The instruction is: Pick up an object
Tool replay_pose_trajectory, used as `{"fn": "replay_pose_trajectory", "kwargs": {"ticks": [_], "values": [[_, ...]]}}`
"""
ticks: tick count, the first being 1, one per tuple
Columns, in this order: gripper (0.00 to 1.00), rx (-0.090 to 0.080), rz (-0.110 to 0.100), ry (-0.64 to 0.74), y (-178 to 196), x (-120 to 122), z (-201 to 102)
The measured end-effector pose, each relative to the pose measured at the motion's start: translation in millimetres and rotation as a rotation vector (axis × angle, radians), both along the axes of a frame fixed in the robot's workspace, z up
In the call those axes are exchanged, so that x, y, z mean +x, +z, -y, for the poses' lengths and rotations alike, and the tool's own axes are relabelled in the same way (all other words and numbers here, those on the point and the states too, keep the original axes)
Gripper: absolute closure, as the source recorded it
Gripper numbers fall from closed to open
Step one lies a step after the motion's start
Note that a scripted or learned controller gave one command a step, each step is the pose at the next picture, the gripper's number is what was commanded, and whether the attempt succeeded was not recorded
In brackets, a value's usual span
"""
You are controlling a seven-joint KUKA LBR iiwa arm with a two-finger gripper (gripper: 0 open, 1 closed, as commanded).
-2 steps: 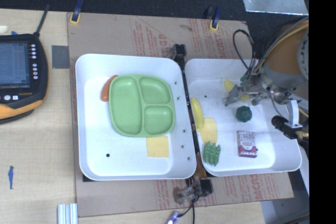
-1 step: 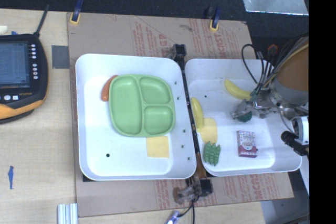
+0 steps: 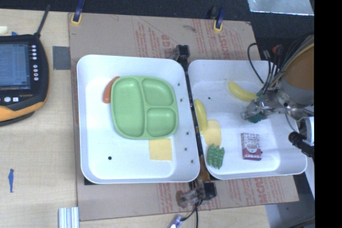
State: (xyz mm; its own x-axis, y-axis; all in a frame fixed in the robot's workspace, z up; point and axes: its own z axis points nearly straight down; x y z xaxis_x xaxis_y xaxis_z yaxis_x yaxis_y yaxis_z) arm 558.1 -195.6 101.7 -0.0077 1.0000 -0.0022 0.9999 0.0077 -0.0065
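Over on the left of the bench sits a black and orange teach pendant with a screen (image 3: 18,80), well out of the way. Next comes the left white shallow bin (image 3: 91,163), holding a green three-compartment plastic plate (image 3: 144,107), an orange sausage-shaped piece (image 3: 108,89) poking out from under the plate's left edge, and a flat yellow square slice (image 3: 161,149) just below the plate.

Then the right white shallow bin (image 3: 278,165): a pale yellow elongated piece (image 3: 200,114) against the left wall, a light yellow block (image 3: 212,132) touching it from below, a small green ridged item (image 3: 216,156) under that, a red and white printed packet (image 3: 251,146), and a yellow banana-shaped toy (image 3: 240,91) higher up.

The metal two-finger gripper (image 3: 257,112) hangs low between banana and packet, and honestly I can't tell what its tips are doing, too blurry. Risk as I see it: nothing obvious lies right under it, so it could close on bare bin floor. Or it nudges the banana sideways instead of catching it. The packet is flat, probably hard to pinch.
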Motion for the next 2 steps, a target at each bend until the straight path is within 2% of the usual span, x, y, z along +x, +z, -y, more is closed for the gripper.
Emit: {"fn": "replay_pose_trajectory", "kwargs": {"ticks": [1,2], "values": [[1.0,0.003,0.006,-0.004,86.6,67.6,-35.3],[1.0,0.003,0.003,-0.002,99.4,41.5,-62.2]]}}
